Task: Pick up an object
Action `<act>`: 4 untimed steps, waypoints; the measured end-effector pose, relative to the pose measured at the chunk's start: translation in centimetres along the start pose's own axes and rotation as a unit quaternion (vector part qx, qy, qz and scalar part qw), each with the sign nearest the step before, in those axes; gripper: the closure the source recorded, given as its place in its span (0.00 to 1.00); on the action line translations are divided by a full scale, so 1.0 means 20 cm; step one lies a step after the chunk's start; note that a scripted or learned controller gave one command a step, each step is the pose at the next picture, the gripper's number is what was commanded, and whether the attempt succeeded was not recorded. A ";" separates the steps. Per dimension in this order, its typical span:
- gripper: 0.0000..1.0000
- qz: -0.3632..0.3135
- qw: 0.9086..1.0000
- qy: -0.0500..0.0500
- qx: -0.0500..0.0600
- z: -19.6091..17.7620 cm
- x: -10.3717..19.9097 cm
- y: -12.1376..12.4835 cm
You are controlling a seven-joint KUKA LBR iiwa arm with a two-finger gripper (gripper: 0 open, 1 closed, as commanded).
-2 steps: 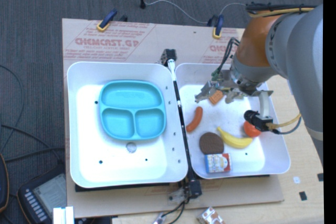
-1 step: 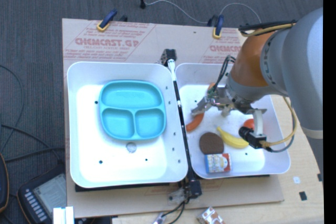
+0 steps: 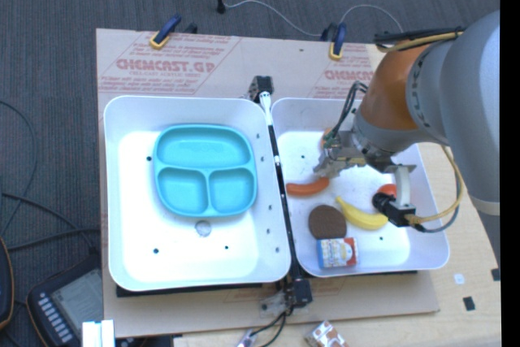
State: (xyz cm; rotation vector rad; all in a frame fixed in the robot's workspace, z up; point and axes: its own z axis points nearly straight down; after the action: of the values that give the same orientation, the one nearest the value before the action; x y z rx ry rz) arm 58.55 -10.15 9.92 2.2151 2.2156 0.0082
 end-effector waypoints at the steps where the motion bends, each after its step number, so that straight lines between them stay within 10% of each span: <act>1: 0.00 0.000 1.000 0.000 0.000 0.00 0.00 0.00; 2: 0.00 0.000 1.000 -0.001 -0.001 0.05 0.02 -0.26; 3: 1.00 0.001 1.000 -0.001 -0.002 0.00 0.02 -0.25; 4: 1.00 0.000 1.000 0.001 0.005 -0.45 0.32 -0.50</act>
State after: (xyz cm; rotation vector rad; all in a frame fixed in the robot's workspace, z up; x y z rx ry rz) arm 48.37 -3.77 18.83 2.2209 2.2232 -0.0011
